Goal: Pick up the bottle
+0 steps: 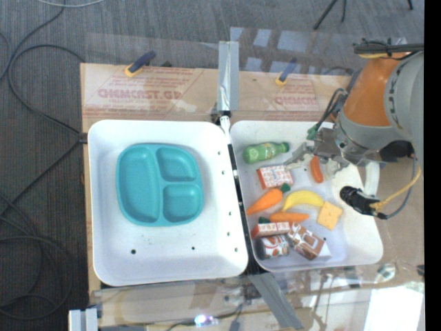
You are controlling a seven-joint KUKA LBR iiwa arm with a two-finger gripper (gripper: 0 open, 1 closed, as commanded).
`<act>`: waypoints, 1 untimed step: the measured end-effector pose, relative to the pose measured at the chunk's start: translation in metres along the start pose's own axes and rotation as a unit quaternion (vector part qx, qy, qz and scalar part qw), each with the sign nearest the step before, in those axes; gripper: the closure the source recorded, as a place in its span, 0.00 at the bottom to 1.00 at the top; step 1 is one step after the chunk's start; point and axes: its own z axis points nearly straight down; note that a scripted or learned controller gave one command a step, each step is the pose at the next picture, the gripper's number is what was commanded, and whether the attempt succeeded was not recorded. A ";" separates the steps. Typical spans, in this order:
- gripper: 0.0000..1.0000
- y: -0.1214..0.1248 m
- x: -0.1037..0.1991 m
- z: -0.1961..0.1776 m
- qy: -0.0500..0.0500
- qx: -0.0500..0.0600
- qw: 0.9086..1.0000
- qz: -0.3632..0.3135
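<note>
Right bin: cartons, carrots, banana, green bottle. Left bin: teal tray. Hand state unclear.

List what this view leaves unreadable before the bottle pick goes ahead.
- Gripper: the wrist's bulk and blur hide how its fingers stand.
- Small orange item: too blurred to identify, partly under the gripper.
- Green bottle: label too small to read.
- Cartons: print too small to read.
- Right bin: its far right wall lies under the arm.

Green bottle, teal tray, yellow banana, white bins
</note>
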 end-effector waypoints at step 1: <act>0.00 0.063 0.042 0.040 -0.001 -0.001 1.000 0.014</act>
